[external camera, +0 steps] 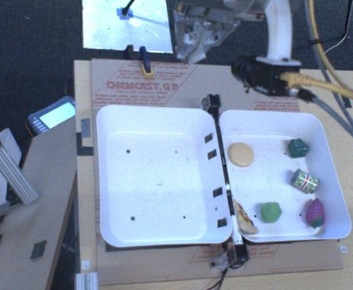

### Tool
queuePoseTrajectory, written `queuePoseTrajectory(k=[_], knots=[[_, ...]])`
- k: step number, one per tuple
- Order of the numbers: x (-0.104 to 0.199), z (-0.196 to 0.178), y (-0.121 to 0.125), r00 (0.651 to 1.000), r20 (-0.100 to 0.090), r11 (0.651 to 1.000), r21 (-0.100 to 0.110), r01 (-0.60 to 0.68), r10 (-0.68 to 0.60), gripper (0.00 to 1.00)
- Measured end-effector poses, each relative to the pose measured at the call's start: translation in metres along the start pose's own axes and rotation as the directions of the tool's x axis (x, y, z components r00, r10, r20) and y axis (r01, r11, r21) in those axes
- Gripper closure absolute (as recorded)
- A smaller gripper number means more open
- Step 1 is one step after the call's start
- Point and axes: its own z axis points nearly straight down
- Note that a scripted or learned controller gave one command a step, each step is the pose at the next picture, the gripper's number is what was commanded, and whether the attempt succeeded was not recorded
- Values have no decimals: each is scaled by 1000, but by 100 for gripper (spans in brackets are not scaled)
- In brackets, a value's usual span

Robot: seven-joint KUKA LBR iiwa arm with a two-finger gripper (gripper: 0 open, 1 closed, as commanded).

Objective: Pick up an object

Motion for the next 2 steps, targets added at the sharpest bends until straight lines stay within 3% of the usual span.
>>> queuePoseTrajectory(k=[2], knots=[[0,-23,0,1000,-2,1000,-4,4,-4,100]])
